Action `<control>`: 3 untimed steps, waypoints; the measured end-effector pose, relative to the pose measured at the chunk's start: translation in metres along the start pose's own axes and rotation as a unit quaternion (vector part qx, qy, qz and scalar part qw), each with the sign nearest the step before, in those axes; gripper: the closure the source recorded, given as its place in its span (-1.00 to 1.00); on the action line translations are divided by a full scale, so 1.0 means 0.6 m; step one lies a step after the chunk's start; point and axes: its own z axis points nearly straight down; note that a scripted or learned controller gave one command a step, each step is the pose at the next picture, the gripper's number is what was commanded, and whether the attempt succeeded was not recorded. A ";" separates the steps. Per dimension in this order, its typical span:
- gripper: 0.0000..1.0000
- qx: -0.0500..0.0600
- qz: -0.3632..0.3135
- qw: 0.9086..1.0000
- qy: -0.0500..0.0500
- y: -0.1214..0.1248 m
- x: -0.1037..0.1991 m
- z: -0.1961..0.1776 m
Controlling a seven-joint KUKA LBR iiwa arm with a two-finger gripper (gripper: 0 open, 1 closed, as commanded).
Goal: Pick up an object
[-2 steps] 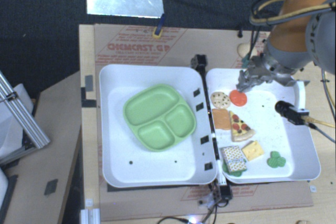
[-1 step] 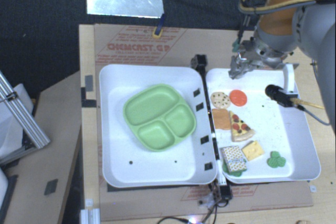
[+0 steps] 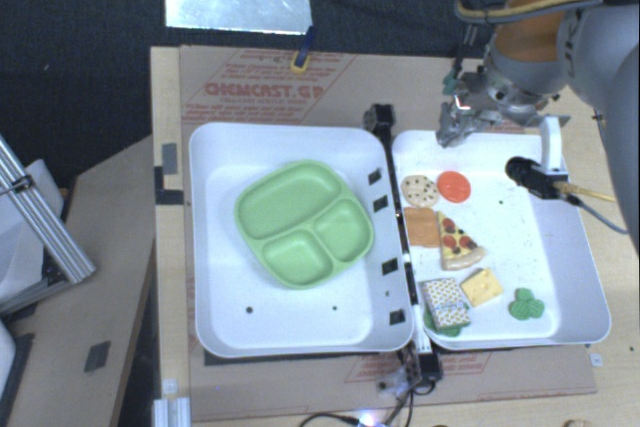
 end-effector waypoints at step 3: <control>1.00 0.001 0.003 1.000 0.000 -0.002 -0.005 0.001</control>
